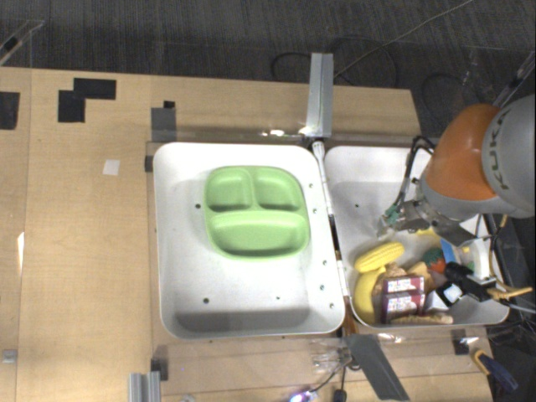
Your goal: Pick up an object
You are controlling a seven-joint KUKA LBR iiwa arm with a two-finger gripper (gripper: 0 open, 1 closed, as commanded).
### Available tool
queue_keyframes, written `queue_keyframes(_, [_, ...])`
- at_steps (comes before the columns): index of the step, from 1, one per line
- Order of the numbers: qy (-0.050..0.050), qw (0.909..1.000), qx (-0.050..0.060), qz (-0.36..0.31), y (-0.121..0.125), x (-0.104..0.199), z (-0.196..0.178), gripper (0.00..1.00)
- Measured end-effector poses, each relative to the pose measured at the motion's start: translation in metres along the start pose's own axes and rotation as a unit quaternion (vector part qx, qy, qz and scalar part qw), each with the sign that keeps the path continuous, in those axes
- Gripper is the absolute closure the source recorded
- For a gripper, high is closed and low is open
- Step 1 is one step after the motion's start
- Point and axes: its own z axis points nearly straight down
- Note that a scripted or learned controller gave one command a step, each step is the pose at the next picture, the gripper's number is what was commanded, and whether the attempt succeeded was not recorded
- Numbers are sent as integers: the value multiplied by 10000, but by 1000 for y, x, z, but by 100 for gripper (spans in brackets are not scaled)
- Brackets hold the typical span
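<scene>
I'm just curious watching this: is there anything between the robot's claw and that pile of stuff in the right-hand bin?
Nothing visible blocks it. The gripper is over the right bin, just above the pile. The yellow banana lies closest, with bare bin floor between them.

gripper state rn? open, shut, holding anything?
Gripper: cannot be told. It is low in the right bin, above the pile with the banana.
</scene>
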Motion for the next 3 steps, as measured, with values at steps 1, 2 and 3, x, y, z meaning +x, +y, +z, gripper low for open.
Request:
queue_keyframes(1, [5,9974,75,-719,47,22,-82,100])
queue_keyframes(2, [5,9974,78,-721,47,22,-82,0])
queue_keyframes(3, [-6,9972,45,-745,49,23,-94,100])
